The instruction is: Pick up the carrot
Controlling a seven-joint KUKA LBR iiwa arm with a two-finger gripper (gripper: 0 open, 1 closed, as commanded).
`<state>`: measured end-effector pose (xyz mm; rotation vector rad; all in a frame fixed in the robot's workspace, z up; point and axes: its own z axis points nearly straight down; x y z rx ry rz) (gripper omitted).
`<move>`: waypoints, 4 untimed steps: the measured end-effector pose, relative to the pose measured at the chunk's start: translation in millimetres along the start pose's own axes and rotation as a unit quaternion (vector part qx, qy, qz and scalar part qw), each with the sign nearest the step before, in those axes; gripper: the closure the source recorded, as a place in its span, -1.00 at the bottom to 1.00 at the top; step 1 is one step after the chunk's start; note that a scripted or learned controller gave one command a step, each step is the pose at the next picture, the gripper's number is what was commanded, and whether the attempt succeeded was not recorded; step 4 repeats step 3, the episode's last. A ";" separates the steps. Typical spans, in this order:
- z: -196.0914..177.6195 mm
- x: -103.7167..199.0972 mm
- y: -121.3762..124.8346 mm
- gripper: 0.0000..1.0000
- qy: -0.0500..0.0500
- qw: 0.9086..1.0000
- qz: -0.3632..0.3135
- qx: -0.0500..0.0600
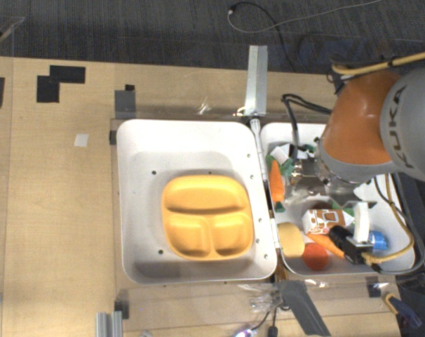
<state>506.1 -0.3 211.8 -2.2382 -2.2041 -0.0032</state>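
Slim orange plastic carrot (275,181) centre-right, along right bin's (402,262) left wall: likely light, stiff, slick; grip mid-length. Gripper (301,177) just beside; jaw state unreadable.

Wooden bench top (51,209), light tan, seam lines across it. Black tape patches (58,81) at upper left, small pale square (81,140) just below them. Beyond the bench's far edge, dark grey carpet floor (128,12) with a thin cable (304,16) looping over it toward the top right. Upright metal post (257,79) at the back, centre. Metal brackets (109,321) at the front edge. Even, flat light, soft shadows.
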 end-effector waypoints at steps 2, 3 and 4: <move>-91.7 -4.2 0.7 -1.00 -0.001 1.000 -0.024 -0.002; -105.3 -5.1 73.4 -1.00 -0.001 1.000 -0.015 -0.001; -105.3 -5.1 73.4 -1.00 -0.001 1.000 -0.015 -0.001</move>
